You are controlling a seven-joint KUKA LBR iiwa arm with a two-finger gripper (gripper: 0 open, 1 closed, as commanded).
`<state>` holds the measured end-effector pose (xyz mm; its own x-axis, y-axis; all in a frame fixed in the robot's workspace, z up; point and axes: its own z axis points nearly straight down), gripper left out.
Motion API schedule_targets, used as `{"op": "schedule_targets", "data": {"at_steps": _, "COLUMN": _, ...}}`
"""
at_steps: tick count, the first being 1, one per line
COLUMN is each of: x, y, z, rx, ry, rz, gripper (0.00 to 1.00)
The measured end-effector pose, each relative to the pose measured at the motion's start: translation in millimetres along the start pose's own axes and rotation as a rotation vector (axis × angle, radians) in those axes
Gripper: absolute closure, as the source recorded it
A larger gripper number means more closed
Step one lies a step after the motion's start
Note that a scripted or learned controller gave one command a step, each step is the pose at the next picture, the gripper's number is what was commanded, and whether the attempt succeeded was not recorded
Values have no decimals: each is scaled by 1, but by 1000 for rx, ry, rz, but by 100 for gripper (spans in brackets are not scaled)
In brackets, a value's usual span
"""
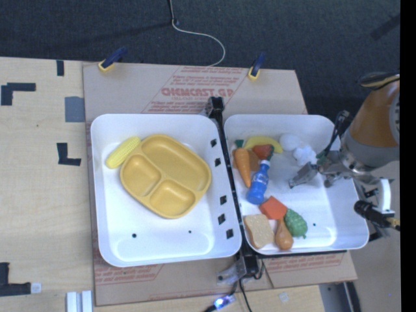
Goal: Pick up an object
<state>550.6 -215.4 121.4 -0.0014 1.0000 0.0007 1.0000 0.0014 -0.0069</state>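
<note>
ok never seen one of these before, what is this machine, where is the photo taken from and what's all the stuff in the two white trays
This is a robot arm, grey with an orange band, reaching in from the right. At its end is a two-finger gripper, its "hand", hanging over the right bin. I see nothing held between its fingers.

The one picture comes from a fixed camera above the bench, looking down at a slant.

The left bin holds a yellow divided tray and a yellow toy corn cob at the tray's upper left edge.

The right bin holds a cluster of toy foods: a carrot, a banana, a blue bottle, a slice of bread, a green vegetable, a small orange block, and a white crumpled item close to the gripper.
</note>
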Motion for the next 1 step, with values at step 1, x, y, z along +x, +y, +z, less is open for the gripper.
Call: {"op": "schedule_targets", "data": {"at_steps": 1, "x": 1, "y": 0, "z": 39, "rx": -5, "ry": -3, "rz": -1, "gripper": 0}}
